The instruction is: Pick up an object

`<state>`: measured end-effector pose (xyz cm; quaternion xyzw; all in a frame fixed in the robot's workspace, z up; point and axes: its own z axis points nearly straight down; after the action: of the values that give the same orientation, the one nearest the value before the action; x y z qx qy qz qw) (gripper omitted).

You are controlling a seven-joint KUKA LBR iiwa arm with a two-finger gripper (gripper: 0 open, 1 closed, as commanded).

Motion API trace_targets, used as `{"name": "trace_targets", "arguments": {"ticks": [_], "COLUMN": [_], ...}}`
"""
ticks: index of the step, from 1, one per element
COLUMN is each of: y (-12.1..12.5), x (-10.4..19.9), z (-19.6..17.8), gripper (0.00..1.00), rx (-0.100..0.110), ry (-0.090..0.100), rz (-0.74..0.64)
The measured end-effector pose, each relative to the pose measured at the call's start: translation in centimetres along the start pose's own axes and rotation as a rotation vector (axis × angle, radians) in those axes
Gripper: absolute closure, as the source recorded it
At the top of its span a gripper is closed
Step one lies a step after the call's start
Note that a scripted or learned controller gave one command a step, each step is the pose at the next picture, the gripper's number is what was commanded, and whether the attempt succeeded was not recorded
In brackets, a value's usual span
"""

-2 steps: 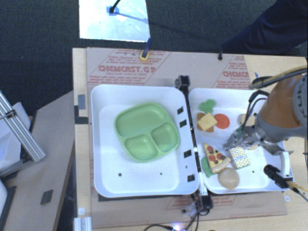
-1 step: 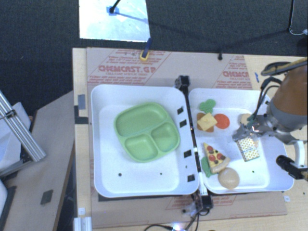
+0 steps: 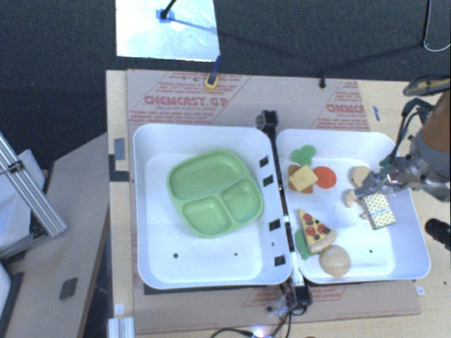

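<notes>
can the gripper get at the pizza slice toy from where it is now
Probably yes. The pizza slice lies flat in the right bin, uncovered, with open floor between it and the gripper. The round beige piece beside it might crowd a grasp.

2 white bins: left bin [image 3: 151, 259], right bin [image 3: 405, 259]. Left bin: 1 green divided plate [image 3: 213, 191]. Right of that plate (all in the right bin): 1 pizza slice [image 3: 314, 229], 1 green leaf piece [image 3: 304, 153], 1 yellow block [image 3: 302, 179], 1 red disc [image 3: 325, 177], 1 beige ball [image 3: 335, 260], 1 patterned packet [image 3: 379, 210].
</notes>
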<state>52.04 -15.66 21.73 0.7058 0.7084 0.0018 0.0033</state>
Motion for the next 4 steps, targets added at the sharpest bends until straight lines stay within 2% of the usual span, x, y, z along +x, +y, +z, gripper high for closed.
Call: {"name": "trace_targets", "arguments": {"ticks": [1,3,4], "y": [0.1,4.4,6.8], "x": [0.0,11.0,15.8], "z": [-0.7,-1.2,-0.1], "gripper": [1.00,1.00,1.00], "rx": [0.004,0.004,0.005], "ry": [0.001,0.004,0.004], "rz": [-0.001,-0.007,-0.006]}}
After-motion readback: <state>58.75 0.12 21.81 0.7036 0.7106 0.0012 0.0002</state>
